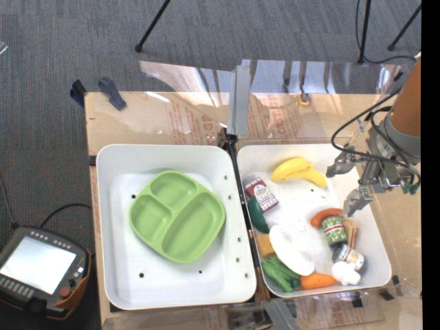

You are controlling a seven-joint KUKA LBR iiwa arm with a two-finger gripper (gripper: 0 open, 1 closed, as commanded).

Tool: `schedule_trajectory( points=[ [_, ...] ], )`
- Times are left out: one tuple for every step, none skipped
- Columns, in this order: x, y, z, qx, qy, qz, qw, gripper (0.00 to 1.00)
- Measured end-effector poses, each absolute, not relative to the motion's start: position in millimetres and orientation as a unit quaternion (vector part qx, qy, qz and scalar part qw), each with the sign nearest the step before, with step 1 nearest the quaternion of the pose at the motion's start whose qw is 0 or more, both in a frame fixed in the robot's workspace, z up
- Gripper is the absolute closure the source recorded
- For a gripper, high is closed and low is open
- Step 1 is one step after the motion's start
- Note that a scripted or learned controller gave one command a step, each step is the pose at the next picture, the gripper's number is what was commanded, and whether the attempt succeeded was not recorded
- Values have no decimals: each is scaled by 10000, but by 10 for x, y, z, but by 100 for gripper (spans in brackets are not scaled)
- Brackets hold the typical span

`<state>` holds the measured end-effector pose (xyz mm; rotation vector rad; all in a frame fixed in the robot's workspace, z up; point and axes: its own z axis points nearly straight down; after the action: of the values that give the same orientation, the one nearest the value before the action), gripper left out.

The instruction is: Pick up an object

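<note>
Arm: grey with orange band, entering from right edge of frame, upper right, wrist hanging over right rim of right bin.
Gripper (352, 184): above right side of right bin, 2 fingers spread apart, nothing between them; 1 fingertip (335, 168) near the banana, the other lower, just above the sausage.
Right bin (302, 152): white, shallow, lower right of frame, crowded with toy food.
Banana (300, 170): yellow, upper middle of right bin, left of gripper, apart from it.
Small carton (262, 194): red and white, left part of right bin, below and left of banana.
Dark green piece (258, 216): against left wall of right bin, just below carton.
White plate (291, 248): middle of right bin, tilted over other items.
Sausage (323, 216): orange-red, right of plate, just under lower fingertip.
Green can (335, 230): touching sausage, lower right of bin.
Carrot (317, 280): orange, along bottom wall of right bin.
Green leafy piece (280, 272): bottom left of right bin, beside carrot.
Left bin (120, 163): white, lower middle of frame, touching right bin.
Green tray (177, 216): 3 compartments, lying flat in centre of left bin.
Tabletop (158, 115): brown cardboard sheet under both bins.
Pendant (41, 270): screen device on floor, lower left corner of frame.
</note>
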<state>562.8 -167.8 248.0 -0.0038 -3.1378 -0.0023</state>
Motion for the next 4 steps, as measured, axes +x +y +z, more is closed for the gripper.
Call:
schedule_trajectory(
  points=[
    [5627, -2105, 845, 324, -9995, -22, 6, 0],
    [5687, -1773, 836, 6, -10000, -21, 26, 0],
    [5702, -1747, 895, 29, -10000, -31, 42, 100],
    [5703, -1740, 893, 35, -10000, -32, 45, 0]
  ],
)
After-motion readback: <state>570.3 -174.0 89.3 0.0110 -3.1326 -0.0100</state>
